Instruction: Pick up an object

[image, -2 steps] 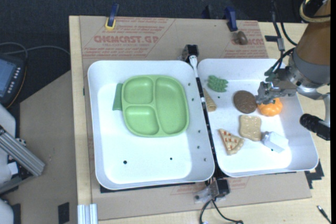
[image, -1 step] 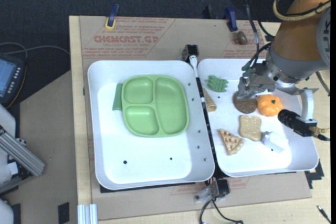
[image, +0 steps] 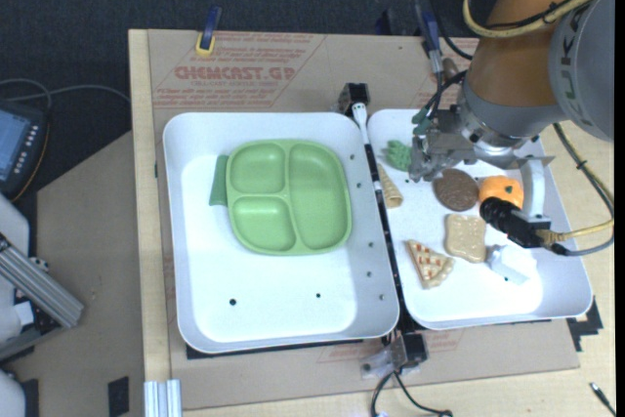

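Note:
My gripper (image: 422, 163) hangs over the back left part of the right bin (image: 547, 303), beside a green leafy toy (image: 397, 154) and just above an ice cream cone toy (image: 392, 189). A brown round cookie (image: 455, 189) lies right of the gripper, with an orange (image: 501, 187) beyond it, partly behind a black part of the arm. Nearer the front lie a slice of toast (image: 466, 237) and a pizza slice (image: 429, 262). Nothing shows between the fingers.
The left bin (image: 190, 239) holds a green divided plate (image: 289, 196). A black divider (image: 376, 200) runs between the bins. The arm's grey body and orange band (image: 532, 24) loom over the right bin's back. Cables trail at the right.

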{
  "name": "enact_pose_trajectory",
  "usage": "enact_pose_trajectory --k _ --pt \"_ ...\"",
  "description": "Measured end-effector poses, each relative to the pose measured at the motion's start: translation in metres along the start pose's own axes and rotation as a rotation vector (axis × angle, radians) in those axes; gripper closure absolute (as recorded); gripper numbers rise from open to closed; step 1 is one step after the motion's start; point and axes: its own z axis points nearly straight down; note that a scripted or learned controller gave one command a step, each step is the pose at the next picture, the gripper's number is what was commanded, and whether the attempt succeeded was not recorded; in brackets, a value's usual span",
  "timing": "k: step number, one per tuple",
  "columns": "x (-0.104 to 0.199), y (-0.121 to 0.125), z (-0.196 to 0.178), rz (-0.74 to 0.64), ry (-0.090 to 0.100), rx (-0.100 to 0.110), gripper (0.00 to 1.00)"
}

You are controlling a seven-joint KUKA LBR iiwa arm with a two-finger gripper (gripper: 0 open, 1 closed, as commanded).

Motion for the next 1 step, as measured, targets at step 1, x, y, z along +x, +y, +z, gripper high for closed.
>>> enact_pose_trajectory --k 1 --pt "0.0467 0.0106 0.0204 0.002 0.000 0.005 1.00"
